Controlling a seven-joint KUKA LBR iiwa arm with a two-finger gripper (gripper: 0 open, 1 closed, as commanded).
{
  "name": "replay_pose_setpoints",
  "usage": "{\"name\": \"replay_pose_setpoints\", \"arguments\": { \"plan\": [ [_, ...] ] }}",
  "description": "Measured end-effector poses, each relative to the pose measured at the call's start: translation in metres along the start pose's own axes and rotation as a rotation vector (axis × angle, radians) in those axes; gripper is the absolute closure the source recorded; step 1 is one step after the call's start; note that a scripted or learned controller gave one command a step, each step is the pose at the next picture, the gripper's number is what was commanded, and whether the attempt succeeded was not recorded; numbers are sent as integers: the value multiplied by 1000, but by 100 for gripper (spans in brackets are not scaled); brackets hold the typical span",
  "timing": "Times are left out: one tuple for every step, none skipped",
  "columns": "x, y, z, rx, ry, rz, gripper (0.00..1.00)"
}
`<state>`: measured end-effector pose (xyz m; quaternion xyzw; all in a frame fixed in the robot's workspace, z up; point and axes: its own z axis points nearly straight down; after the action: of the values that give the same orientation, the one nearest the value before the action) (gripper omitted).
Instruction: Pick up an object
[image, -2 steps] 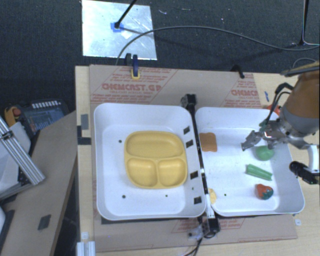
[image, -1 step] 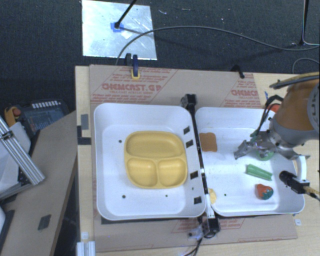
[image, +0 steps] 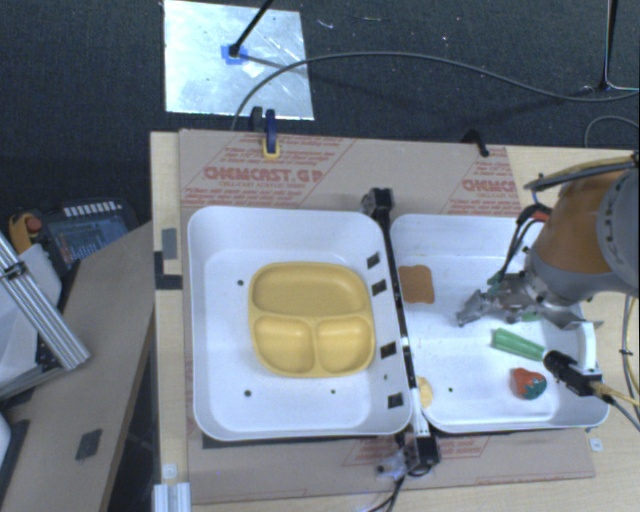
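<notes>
The grey metal pincer (image: 478, 310) hangs low inside the shallow white right bin (image: 455, 235); whether it is spread cannot be told. Just beside it lies a long green plastic stick (image: 517, 344). A red round toy (image: 528, 382) sits near that stick.

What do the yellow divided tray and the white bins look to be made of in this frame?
The yellow divided tray looks like moulded plastic, matte to semi-gloss, judging by its rounded compartment walls and even colour. The two white bins, left bin and right bin, look like thin formed plastic with smooth, faintly glossy walls and rounded corners, though coated sheet metal cannot be excluded.
</notes>
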<state>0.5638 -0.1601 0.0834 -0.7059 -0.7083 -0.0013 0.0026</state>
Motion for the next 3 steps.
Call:
{"name": "replay_pose_setpoints", "arguments": {
  "plan": [
    [-1,1,-12,-4,-4,0,100],
    [-10,7,-71,-9,-8,0,100],
    [-20,9,-122,-9,-8,0,100]
  ]
}}
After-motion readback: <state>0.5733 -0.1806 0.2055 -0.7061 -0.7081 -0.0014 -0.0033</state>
